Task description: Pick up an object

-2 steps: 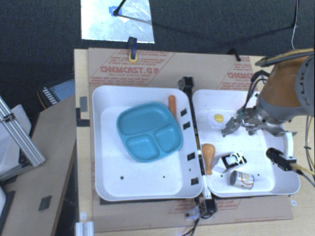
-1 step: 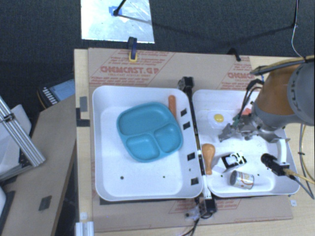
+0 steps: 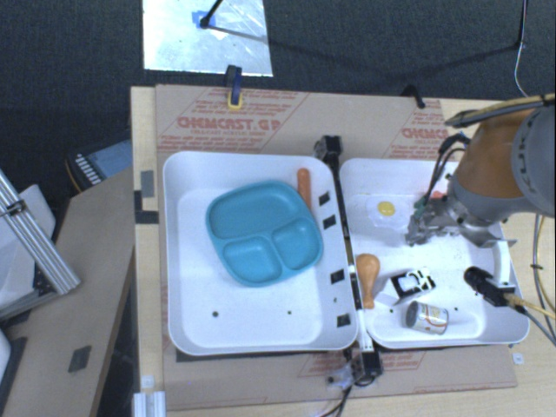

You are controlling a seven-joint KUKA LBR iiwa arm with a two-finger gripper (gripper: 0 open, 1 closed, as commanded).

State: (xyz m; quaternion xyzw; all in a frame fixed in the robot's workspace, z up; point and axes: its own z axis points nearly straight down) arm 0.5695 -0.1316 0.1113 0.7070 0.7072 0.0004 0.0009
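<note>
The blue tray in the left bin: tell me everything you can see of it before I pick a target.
The blue tray is a light blue, plastic-looking divided plate with rounded corners and three compartments: one large section across the far side and two smaller ones on the near side. It lies flat, right side up, turned at a slant to the left bin's walls, in the far-centre part of the bin floor. Nothing lies in its compartments. An orange stick-like object sits at its far right corner, apparently touching the rim.

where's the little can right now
The can lies on its side near the front edge of the right bin, just below a small black-and-white clip.
</note>
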